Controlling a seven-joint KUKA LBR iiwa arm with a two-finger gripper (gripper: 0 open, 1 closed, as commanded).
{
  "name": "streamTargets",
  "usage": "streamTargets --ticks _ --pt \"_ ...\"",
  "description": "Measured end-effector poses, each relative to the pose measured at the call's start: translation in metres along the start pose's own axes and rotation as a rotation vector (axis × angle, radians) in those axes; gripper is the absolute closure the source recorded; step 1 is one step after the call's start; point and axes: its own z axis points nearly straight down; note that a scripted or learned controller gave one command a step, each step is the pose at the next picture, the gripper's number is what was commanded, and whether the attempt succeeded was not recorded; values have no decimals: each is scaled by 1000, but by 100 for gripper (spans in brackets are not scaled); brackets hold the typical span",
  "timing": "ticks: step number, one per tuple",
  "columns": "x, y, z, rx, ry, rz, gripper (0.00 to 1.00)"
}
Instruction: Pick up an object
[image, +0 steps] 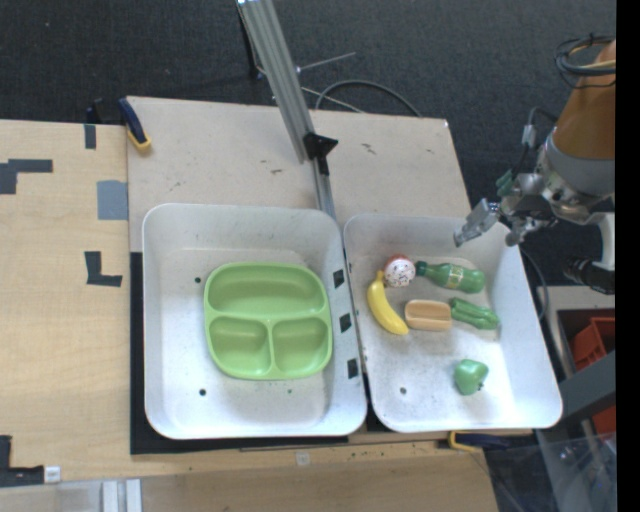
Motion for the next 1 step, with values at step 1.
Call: streamTargets --ticks 1 --pt "0 0 0 0 0 0 0"
